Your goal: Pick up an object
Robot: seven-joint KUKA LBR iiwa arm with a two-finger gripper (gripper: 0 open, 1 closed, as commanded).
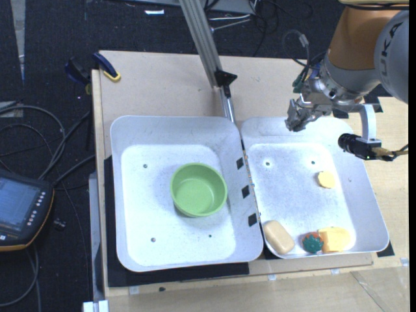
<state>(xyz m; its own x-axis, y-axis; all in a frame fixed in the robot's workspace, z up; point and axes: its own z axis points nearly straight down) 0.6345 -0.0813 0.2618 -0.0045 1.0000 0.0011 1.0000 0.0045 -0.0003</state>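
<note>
Two shallow white bins sit side by side on the bench; left bin [130, 239] carries a green bowl [198, 189], upright near its middle, well apart from everything else; right bin [286, 135] carries the small pickable items, which have gathered along its near edge, probably because the floor slopes toward the rim: a tan oblong block [279, 237] in the near-left corner, a small teal and red toy [312, 242] just beside it, touching a yellow block [335, 239]; a lone pale yellow piece [326, 180] lies further back; gripper [300, 119] hangs above the far rim of the right bin, well apart from every item and holding nothing; whether the claw is wide or narrow cannot be told, judging the pick not yet begun.
</note>
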